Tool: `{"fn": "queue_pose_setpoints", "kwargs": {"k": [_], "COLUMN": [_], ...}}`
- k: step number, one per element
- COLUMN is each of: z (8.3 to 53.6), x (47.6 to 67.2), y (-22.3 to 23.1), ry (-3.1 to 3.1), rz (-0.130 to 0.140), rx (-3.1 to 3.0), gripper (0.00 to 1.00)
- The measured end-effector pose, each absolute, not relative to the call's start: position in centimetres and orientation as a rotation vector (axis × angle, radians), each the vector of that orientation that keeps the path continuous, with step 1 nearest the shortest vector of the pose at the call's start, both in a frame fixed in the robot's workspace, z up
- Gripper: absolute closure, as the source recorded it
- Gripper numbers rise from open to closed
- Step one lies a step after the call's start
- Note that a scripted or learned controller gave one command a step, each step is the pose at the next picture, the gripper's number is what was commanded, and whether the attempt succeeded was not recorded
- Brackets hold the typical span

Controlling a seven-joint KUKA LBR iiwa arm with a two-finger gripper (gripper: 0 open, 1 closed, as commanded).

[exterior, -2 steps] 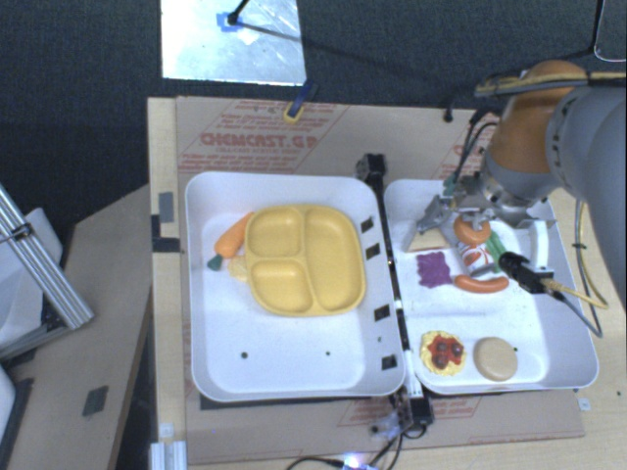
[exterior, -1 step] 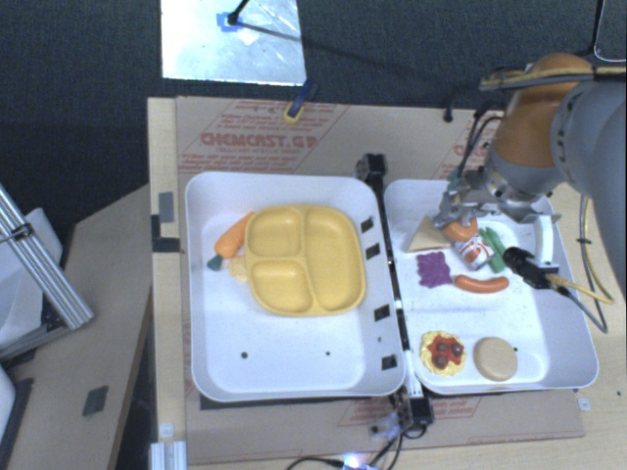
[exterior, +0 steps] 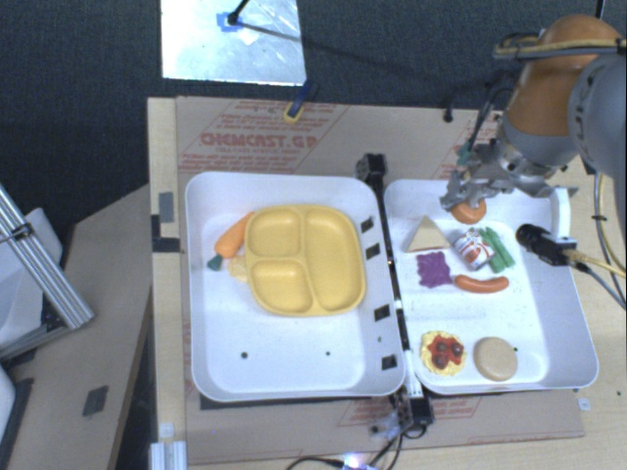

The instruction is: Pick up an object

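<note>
My gripper (exterior: pixel 464 202) hangs over the far end of the right bin (exterior: pixel 554 326), reaching in from the upper right. A small orange piece (exterior: pixel 473 212) sits right at its tip, and whether it is gripped is hidden from this angle. Just below lie a pale cheese wedge (exterior: pixel 427 234), a red and white can (exterior: pixel 473 249), a green strip (exterior: pixel 502 250), a purple lump (exterior: pixel 433 269) and a red sausage (exterior: pixel 480 284). A little pizza (exterior: pixel 443 352) and a tan bun (exterior: pixel 496 358) rest near the bin's front edge.
The left bin (exterior: pixel 201 302) holds a yellow divided plate (exterior: pixel 299 259) with an orange carrot (exterior: pixel 233 235) beside its left rim. A black divider with clips (exterior: pixel 384 262) runs between the bins. A shiny square sheet (exterior: pixel 233 25) lies beyond the bench.
</note>
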State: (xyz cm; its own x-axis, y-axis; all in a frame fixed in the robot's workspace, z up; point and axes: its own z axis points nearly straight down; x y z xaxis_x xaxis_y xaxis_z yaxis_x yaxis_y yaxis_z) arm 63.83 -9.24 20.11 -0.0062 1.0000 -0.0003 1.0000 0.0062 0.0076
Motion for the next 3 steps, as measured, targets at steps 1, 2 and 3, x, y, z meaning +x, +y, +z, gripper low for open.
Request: {"fn": "queue_pose_setpoints", "kwargs": {"k": [1, 2, 3], "z": [22.7, 23.5, 21.5], "x": [64.0, 58.6, 54.7], "y": [-9.2, -8.0, -8.0], "ry": [2.225, 2.222, 2.223], "rz": [0.005, -0.001, -0.002], "rx": [2.213, 2.222, 2.223], "gripper": [1.00, 1.00, 1.00]}}
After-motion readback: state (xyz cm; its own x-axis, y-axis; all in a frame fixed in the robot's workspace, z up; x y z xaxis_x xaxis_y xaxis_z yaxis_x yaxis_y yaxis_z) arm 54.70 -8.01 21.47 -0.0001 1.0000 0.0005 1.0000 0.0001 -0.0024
